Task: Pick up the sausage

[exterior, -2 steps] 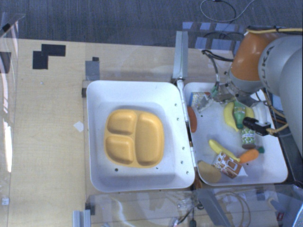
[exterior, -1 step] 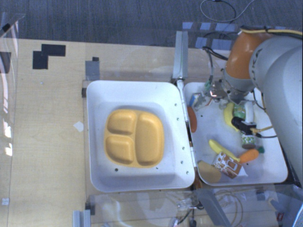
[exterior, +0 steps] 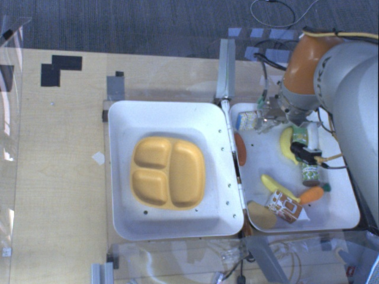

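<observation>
Right now my gripper (exterior: 269,112) sits over the far left corner of the right bin (exterior: 343,215), hanging below the orange band (exterior: 305,64) on my arm (exterior: 349,93), which comes in from the right and covers that bin's far right part. Whether my jaws are wide or narrow I cannot tell; the metal tip is small and cluttered from up here, and nothing clearly sits between them. The sausage (exterior: 240,148), reddish-brown, lies lengthwise along the right bin's left wall, just beside the divider between the two bins, near my gripper but apart from it, a bit toward the camera. Just beside my gripper is a small blue and white packet (exterior: 246,121) in the corner. A yellow banana (exterior: 287,144) lies under my wrist area, next to a green-labelled bottle (exterior: 310,171). Nearer the front: a smaller yellow piece (exterior: 273,184), an orange carrot (exterior: 312,194), a brown and white printed box (exterior: 285,206), and a tan round item (exterior: 262,214) at the front left corner. The left bin (exterior: 124,218) holds a yellow divided tray (exterior: 169,171) with three compartments, sitting roughly centred.
</observation>
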Robot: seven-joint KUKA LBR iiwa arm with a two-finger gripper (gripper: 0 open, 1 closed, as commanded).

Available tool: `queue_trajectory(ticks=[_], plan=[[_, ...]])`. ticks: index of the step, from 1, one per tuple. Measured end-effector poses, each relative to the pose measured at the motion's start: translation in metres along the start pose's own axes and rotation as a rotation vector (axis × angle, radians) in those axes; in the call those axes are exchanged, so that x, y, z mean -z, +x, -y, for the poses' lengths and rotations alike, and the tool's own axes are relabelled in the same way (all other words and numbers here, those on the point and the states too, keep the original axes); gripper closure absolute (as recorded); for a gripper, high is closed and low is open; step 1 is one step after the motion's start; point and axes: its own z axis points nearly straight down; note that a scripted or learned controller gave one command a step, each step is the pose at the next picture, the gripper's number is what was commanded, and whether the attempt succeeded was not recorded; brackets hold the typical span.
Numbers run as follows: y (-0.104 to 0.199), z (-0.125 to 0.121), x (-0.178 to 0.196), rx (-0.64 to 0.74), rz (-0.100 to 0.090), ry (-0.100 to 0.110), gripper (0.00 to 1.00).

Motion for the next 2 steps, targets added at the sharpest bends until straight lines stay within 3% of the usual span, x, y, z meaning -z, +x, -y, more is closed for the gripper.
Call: queue_trajectory(ticks=[1,2], plan=[[0.000,0.000,0.000,0.001,0.000,-0.001,0.00],[0.007,0.001,-0.014,-0.119,-0.003,0.008,0.00]])
